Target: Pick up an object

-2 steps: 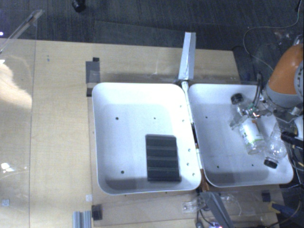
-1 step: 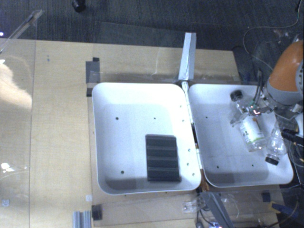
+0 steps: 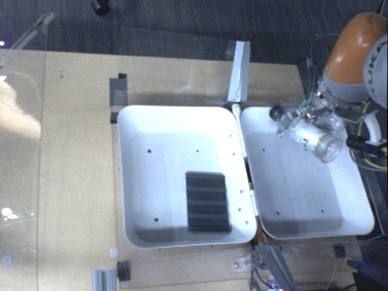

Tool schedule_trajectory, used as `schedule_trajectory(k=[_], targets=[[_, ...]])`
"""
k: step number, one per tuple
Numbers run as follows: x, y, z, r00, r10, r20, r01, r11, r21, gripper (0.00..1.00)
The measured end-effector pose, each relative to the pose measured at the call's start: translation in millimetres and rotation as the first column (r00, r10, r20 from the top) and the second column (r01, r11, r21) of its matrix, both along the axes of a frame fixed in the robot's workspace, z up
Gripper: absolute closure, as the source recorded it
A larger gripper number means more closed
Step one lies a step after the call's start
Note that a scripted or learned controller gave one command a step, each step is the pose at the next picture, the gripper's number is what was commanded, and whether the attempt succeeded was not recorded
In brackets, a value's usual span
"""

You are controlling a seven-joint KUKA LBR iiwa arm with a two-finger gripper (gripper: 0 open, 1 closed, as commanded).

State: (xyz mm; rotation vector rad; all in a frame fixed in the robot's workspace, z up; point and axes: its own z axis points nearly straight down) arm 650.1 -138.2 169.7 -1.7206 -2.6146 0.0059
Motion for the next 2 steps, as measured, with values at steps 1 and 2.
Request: schedule_trajectory(k=[1,2], targets=[[-34.9,-8.2,93.6,0.985,0.173,0.019,-0.173,0.985,-0.005,1.00],[-14.4,77.3,47.8,0.999,0.037,0.015,-0.037,0.999,-0.002,1.00]])
